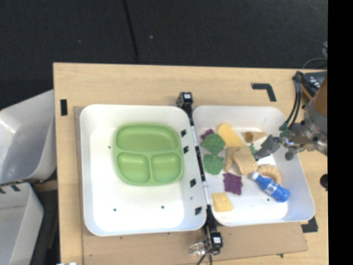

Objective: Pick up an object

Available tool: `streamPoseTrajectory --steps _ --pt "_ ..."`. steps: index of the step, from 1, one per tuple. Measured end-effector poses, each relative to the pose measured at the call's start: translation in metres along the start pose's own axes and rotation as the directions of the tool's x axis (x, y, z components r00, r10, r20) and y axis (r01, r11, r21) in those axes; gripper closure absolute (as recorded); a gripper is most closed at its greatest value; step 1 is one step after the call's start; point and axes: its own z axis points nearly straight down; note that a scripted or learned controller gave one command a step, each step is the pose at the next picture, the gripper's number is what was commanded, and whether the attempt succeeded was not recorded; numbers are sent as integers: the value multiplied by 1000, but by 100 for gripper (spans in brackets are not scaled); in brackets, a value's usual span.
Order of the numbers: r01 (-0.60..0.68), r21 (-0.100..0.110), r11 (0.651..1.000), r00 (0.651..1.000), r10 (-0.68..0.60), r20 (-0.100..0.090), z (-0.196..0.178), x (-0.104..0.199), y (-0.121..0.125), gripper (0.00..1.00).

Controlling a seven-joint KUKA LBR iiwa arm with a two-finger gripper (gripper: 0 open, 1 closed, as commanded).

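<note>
The right bin (292,203) holds several small toy foods. Among them are a yellow wedge (229,134), two green leafy pieces (212,143) (212,163), a tan cracker block (241,159), purple grapes (233,184), a yellow square (222,201), a croissant (271,172) and a blue bottle (272,187). My gripper (268,147) reaches in from the right and hangs low over the bin's upper middle. It is just above the croissant and right of the cracker block. Nothing is visibly held in it.
The left bin (99,203) carries a green divided plate (149,153). A ridge with black clips (196,159) separates the two bins. A small brown piece (249,137) lies near the gripper. Cables and the arm's wrist (311,123) crowd the bench's right edge.
</note>
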Motion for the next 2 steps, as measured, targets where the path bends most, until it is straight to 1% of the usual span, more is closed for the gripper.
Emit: streamPoseTrajectory --steps 1,2 --pt "1 -2 1000 1000 -1 1 -11 -1 1 100" --pt "9 7 1000 1000 -9 -6 48 107 -16 100"
